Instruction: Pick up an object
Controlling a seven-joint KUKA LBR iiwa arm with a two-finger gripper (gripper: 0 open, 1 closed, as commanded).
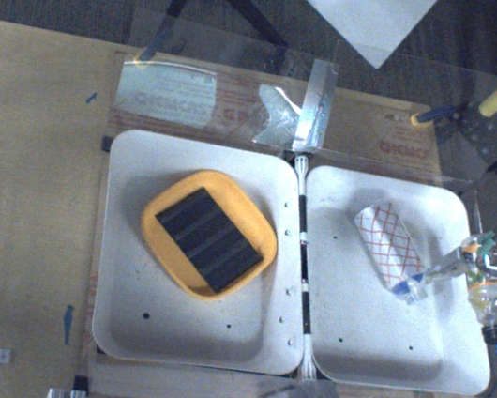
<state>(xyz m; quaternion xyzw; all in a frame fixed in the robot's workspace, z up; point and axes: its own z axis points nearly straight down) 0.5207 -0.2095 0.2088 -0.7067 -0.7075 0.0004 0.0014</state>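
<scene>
Your gripper is sitting at the right of the frame, touching the red-patterned packet. You cannot tell its opening.

gripper: showing slim pale, translucent-looking fingers
wrist: showing small orange and green bits, blurred
cable: dark line trailing below the wrist

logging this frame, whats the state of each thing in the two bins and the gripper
yellow-orange rounded tray with dark ribbed top: lying flat in the left white bin, skewed to its walls
white packet with red lattice print: lying flat in the right white bin
gripper: low at the packet's end, grip unclear
</scene>
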